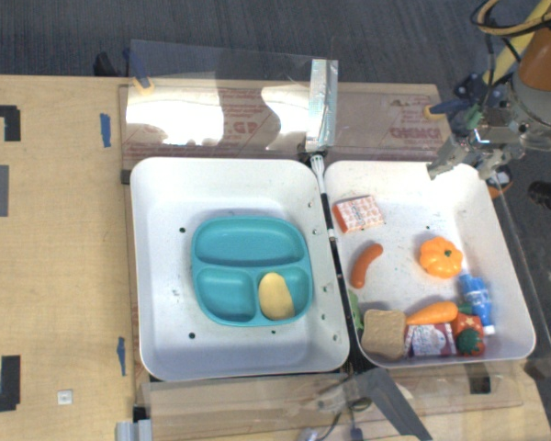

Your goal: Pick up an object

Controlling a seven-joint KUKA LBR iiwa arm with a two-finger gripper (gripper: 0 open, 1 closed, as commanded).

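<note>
**Claw at far-right corner of right bin; all candidate objects lie nearer and to its left**

The metal two-finger claw [468,154] stands above the far-right corner of the shallow white right-hand bin [399,186], at the rim. Whether it is released or clenched cannot be told; nothing is seen in its grasp.

No object has been lifted. The candidates lie in the right bin, all nearer than the claw. The small round orange pumpkin-shaped toy [440,256] is closest, lying nearer and slightly left of the claw, apart from its neighbours. The red-and-white printed carton [359,213] lies well to the left, by the dividing wall. The red-orange sausage-shaped toy [365,264] lies nearer again, its long axis slanting from near-left to far-right. The blue plastic bottle [475,297] lies along the right wall, just beside a crowded near row.

In the left-hand white bin [156,200], a teal compartmented tray [248,246] carries a yellow potato-shaped toy [275,296] in its near-right compartment, well apart from the claw.

Judgement: the pumpkin offers the shortest, least obstructed approach.
</note>
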